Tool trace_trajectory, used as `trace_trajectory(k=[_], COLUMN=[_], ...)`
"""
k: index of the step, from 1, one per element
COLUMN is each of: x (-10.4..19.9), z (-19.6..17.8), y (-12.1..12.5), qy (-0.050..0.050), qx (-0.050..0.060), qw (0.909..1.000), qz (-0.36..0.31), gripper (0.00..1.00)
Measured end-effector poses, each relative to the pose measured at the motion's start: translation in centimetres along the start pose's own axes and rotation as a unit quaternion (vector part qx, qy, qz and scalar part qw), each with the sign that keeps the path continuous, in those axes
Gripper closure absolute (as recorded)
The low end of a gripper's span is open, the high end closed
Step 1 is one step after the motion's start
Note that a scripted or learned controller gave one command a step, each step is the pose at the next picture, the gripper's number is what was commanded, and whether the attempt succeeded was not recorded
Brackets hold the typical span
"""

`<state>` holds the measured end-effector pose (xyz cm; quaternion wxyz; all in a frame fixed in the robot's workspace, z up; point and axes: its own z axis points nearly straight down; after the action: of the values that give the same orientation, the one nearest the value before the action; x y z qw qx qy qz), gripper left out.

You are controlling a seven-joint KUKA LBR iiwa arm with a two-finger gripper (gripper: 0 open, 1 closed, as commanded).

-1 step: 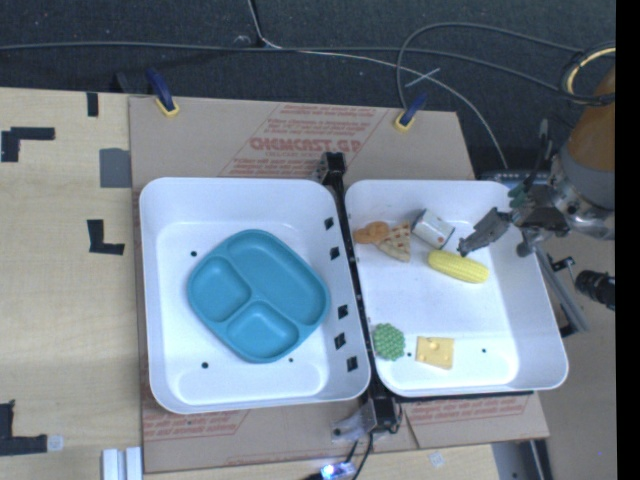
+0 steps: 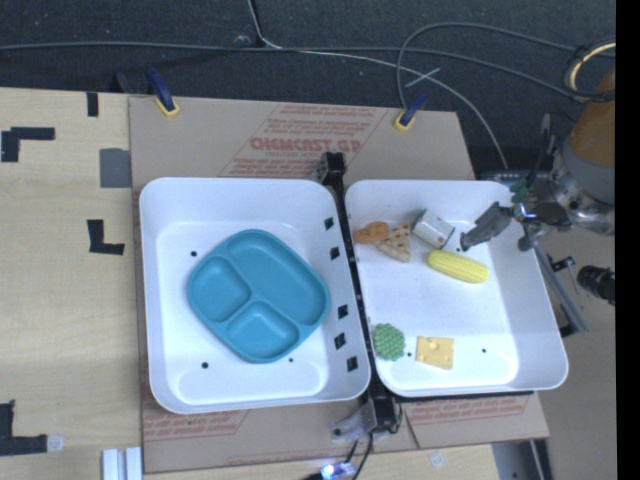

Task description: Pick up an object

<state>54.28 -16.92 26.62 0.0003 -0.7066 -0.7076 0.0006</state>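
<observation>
Two white bins (image 2: pixel 150 268): one blue tray (image 2: pixel 257 294), five small items; jaws (image 2: pixel 487 228) state unclear.

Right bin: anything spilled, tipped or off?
Nothing stands out. In the right bin the corn, grey block, pastry, green ball and cheese all lie loose on its floor. The blue tray sits flat in the left bin. The tool hangs near the corn.

A blue tray (image 2: pixel 257 295) lies in a white bin (image 2: pixel 160 268); yellow corn (image 2: pixel 458 266), green broccoli (image 2: pixel 389 342).
</observation>
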Motion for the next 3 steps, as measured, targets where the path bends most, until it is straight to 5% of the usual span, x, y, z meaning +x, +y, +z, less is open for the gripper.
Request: trace_trajectory(k=[3], x=[0.3], z=[14.6], y=[-0.1], qy=[0.001], qx=[0.002], qw=[1.0000], qz=[0.000], gripper=[0.00])
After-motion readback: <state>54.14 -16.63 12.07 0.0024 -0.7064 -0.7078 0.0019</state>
